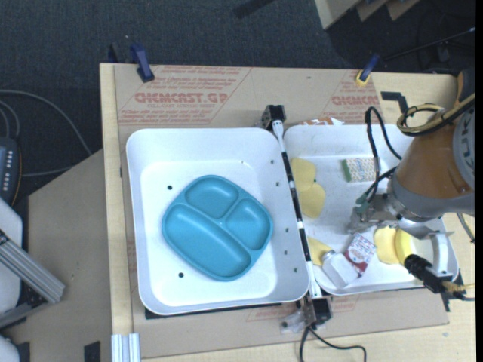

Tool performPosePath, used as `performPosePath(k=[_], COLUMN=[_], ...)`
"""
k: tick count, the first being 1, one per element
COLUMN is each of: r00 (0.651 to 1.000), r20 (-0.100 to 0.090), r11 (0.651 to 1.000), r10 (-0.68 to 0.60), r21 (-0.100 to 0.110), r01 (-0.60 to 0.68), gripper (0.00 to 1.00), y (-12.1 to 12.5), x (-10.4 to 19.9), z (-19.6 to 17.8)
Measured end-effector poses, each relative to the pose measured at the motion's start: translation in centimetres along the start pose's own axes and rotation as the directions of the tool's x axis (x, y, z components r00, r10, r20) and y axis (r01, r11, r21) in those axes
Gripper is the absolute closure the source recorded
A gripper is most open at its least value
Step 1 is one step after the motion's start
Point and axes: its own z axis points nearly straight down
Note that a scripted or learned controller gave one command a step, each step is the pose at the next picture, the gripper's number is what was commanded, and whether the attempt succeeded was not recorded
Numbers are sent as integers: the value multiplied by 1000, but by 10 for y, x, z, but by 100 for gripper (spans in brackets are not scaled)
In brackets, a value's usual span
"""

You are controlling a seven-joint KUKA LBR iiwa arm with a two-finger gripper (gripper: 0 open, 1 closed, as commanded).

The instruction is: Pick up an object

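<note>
Objects for picking lie in both bins, most of them crowded into the right one. The bench (226, 89) is a pale board with red lettering printed along its far side, and it carries the two bins touching along their inner rims. The left bin (143, 153) holds one thing, a blue plate (215, 225) with three compartments, lying flat near the middle. The right bin (332, 138) is partly covered by the arm (426, 168), which reaches in from the right with black cables looping over it.

The end effector (370, 213) hangs low over the middle of the right bin. Whether it is apart or together cannot be told from this angle, and nothing can be seen clamped in it.

Just beside it, toward the near right, sits a yellow lemon (389, 245). Touching the lemon on its left is a red and white packet (361, 251), and a white piece (336, 271) lies against the near rim below it. Two pale yellow pieces (308, 187) rest one above the other along the bin's left wall, with a smaller yellow wedge (318, 247) nearer the front. A speckled green sponge (360, 168) lies toward the far side, well apart from the lemon.

A blue clamp (141, 62) grips the bench's far left edge, and a smaller yellow clamp (367, 70) the far right.
</note>
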Motion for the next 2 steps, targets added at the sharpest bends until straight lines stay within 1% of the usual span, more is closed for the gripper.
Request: performPosePath(k=[1,2], r00=[1000,1000], r20=[0,2], r11=[1000,1000], r10=[0,0], r21=[0,0], r01=[0,0], gripper=[0,0], y=[0,24], x=[0,-71], z=[0,-26])
